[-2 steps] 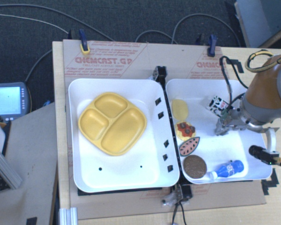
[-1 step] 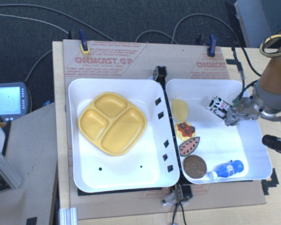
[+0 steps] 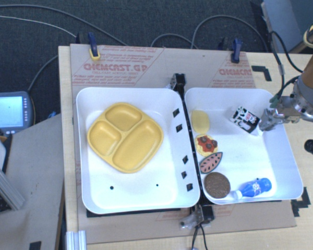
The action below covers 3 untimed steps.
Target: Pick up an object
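Note:
The right bin holds several small items: a black-and-white cow-patterned piece near its far right, a pale yellow piece, a pizza-like piece, a watermelon slice, a brown round cookie and a blue bottle-shaped toy at the front. My gripper sits at the bin's right rim, just right of the cow-patterned piece. Nothing shows between its fingers.
The left bin carries a yellow divided plate. Black clips mark the wall between the bins. Cables run behind the bench and a small screen stands at the far left.

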Each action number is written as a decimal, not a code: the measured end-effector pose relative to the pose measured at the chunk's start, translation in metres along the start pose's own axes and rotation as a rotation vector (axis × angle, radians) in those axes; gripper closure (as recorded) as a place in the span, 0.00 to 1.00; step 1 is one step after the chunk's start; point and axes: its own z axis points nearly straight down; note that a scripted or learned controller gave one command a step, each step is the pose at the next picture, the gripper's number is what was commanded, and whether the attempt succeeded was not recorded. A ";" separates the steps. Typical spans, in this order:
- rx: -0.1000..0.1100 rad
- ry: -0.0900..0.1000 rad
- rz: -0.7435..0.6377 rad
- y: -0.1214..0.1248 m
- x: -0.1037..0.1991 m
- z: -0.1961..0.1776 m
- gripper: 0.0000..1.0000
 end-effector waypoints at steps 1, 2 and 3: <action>0.008 0.005 -0.004 0.000 0.048 0.005 1.00; 0.008 0.005 -0.003 -0.010 0.092 0.000 1.00; 0.005 0.005 -0.006 -0.015 0.145 -0.014 1.00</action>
